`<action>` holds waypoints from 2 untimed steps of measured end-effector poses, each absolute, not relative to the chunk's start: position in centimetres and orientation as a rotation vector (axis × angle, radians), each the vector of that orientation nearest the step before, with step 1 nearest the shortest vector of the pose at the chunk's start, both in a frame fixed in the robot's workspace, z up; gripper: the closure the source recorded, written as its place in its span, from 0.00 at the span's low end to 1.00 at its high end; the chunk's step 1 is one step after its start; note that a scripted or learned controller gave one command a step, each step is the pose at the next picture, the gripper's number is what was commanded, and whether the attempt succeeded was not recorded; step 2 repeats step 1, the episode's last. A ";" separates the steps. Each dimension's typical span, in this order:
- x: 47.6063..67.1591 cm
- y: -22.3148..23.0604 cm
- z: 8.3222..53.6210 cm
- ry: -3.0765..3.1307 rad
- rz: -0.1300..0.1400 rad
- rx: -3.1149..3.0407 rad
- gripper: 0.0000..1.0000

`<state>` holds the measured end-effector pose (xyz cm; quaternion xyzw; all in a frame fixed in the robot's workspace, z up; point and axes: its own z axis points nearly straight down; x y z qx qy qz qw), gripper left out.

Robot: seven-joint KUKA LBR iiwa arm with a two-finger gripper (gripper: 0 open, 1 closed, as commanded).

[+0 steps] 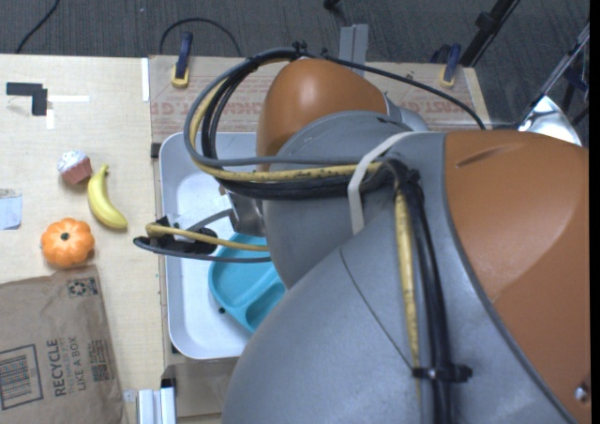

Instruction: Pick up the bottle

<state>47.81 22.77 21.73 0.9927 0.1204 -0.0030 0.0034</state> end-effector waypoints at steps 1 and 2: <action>47.7 22.7 12.9 0.655 -0.016 3.066 0.00; 47.7 22.7 12.9 0.655 -0.016 3.066 0.00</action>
